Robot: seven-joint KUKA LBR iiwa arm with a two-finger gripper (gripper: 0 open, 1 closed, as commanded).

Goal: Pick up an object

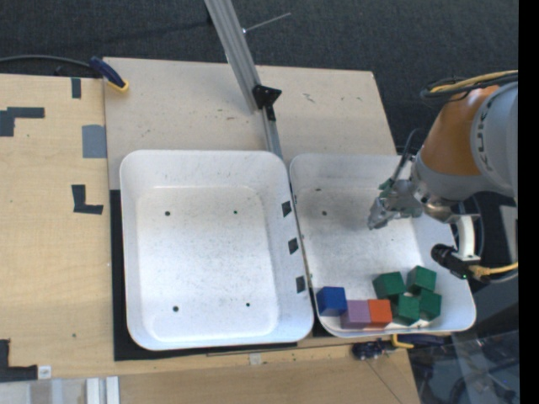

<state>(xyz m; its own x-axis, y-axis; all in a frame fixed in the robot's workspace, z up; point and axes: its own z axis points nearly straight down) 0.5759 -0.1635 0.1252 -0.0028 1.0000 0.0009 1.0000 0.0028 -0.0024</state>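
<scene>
jaws (379,217) above right bin (337,183)

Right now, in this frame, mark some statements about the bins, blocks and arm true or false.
1. The blocks lie in the right bin. True.
2. The blue block sits at the bin's far edge. False: it is at the near edge.
3. The gripper hangs over bare bin floor, apart from the blocks. True.
4. The purple block lies between the blue block and the orange block. True.
5. The green blocks are in the left bin. False: right bin.
</scene>
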